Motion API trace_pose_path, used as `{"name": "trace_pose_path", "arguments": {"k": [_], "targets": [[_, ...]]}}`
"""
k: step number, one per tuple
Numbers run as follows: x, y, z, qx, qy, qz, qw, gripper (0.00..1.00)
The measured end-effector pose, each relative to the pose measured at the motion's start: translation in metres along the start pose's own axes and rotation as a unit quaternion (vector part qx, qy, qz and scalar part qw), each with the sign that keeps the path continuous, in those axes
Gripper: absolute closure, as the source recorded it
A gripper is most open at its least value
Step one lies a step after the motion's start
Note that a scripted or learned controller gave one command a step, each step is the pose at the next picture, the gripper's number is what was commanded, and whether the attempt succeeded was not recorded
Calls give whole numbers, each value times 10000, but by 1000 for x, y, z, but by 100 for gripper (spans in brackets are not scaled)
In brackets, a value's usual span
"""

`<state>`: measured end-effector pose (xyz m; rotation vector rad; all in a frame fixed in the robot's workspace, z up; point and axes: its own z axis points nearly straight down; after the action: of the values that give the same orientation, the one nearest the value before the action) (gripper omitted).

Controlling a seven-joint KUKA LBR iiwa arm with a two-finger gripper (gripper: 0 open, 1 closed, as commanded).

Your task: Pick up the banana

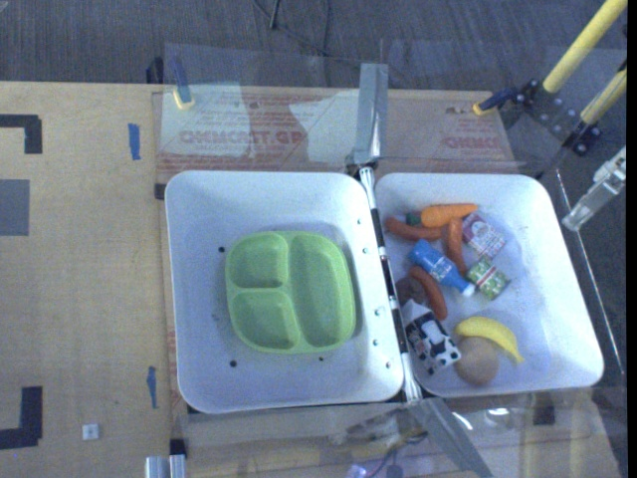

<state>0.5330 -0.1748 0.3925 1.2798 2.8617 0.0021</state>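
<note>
The banana [493, 336] is small and yellow. It lies in the front right part of the right bin [557, 267], resting against a brown rounded thing [478, 363]. A pale grey piece at the view's right edge looks like part of my gripper [600, 195]. It is above the bin's right rim, well back and to the right of the banana, touching nothing.
The right bin also holds a carrot [448, 212], sausages [428, 290], a blue bottle [439, 267], a pink-white packet [483, 236], a green carton [490, 279] and a black-and-white toy [433, 342]. A green divided plate [292, 290] sits in the left bin [199, 227].
</note>
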Motion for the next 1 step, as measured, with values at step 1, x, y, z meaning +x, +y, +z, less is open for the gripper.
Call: {"name": "trace_pose_path", "arguments": {"k": [1], "targets": [[48, -21, 126, 7, 14, 48, 10000, 0]]}}
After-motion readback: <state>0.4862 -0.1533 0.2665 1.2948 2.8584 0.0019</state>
